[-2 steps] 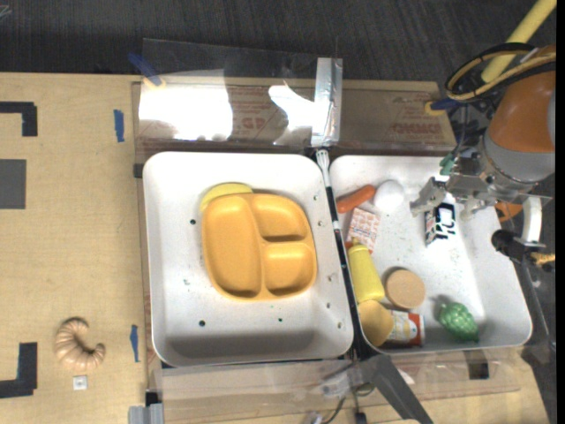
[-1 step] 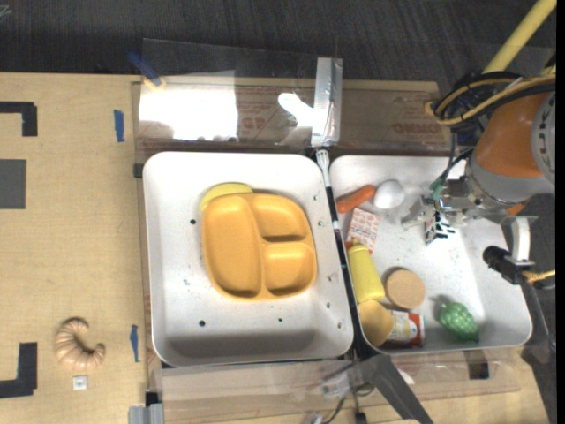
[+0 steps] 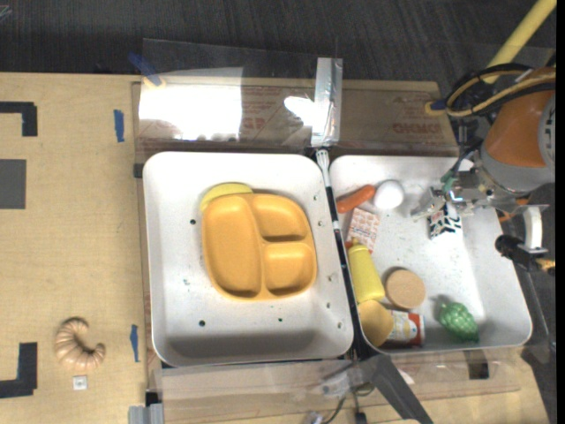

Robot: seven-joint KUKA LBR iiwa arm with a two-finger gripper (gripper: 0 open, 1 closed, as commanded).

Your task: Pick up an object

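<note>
My gripper (image 3: 446, 203) hangs over the upper right part of the right bin (image 3: 496, 281), below the arm's orange band (image 3: 515, 140). A small black-and-white patterned object (image 3: 445, 224) lies directly under its tip, touching or nearly touching it. I cannot tell whether that object is held. Elsewhere in the right bin are an orange carrot (image 3: 356, 198), a white ball (image 3: 387, 194), a small printed packet (image 3: 363, 228), a yellow bottle (image 3: 365, 272), a can with a tan lid (image 3: 405, 290) and a green lumpy object (image 3: 458, 319).
The left bin (image 3: 168, 263) holds a yellow-orange divided tray (image 3: 259, 243). A tan curled object (image 3: 78, 343) lies on the bench at the far left. A clear plastic sheet (image 3: 238, 104) stands behind the bins. Cables (image 3: 481, 91) loop near the arm.
</note>
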